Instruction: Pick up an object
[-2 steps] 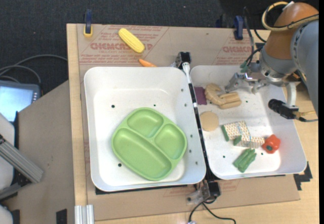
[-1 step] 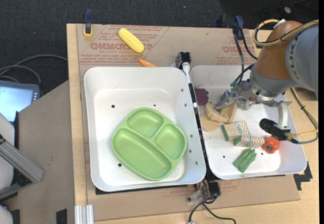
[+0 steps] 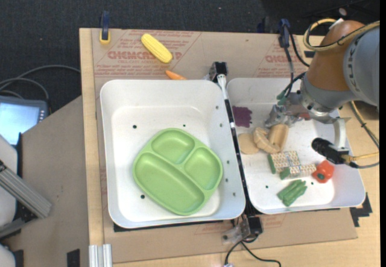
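**Gripper low in the right bin, above the tan objects**

On the left you see the left bin (image 3: 114,139), and in it lies a green divided plate (image 3: 177,170), flat on the floor of the bin. Behind this bin, on the bench board (image 3: 90,79), a yellow corn cob (image 3: 156,47) rests, and near it a small orange piece (image 3: 175,75) touches the bin's back rim.

Moving right, you come to the right bin (image 3: 344,199). It holds a purple piece (image 3: 242,116) near the dividing wall, then two tan objects (image 3: 269,138) touching each other, a patterned packet (image 3: 291,163), a green vegetable (image 3: 292,191) and a red-orange item (image 3: 324,172).

The gripper (image 3: 282,114) is just above the tan objects. I cannot tell its state from here, and you see no object held.
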Tool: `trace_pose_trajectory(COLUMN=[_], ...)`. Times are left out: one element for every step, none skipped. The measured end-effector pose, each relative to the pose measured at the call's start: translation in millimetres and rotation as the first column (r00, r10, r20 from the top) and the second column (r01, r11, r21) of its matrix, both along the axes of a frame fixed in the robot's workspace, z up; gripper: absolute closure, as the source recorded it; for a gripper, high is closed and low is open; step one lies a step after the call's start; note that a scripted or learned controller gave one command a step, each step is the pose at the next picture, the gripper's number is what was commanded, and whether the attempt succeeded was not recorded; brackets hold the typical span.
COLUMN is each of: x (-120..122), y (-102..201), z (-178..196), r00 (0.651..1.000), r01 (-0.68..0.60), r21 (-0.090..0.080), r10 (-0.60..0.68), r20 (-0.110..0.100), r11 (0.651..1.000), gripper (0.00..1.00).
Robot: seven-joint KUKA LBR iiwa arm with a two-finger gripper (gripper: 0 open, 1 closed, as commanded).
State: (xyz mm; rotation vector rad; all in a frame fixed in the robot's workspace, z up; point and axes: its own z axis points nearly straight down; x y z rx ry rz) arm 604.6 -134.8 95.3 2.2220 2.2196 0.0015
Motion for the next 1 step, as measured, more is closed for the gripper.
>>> trace_pose_trajectory(x=[-13.6], y=[62.6], z=[95.9], r00=[1.0], r01=[-0.008], r21=[0.001], r10=[0.008], r20=[0.009], r11=[1.0], gripper=[1.0])
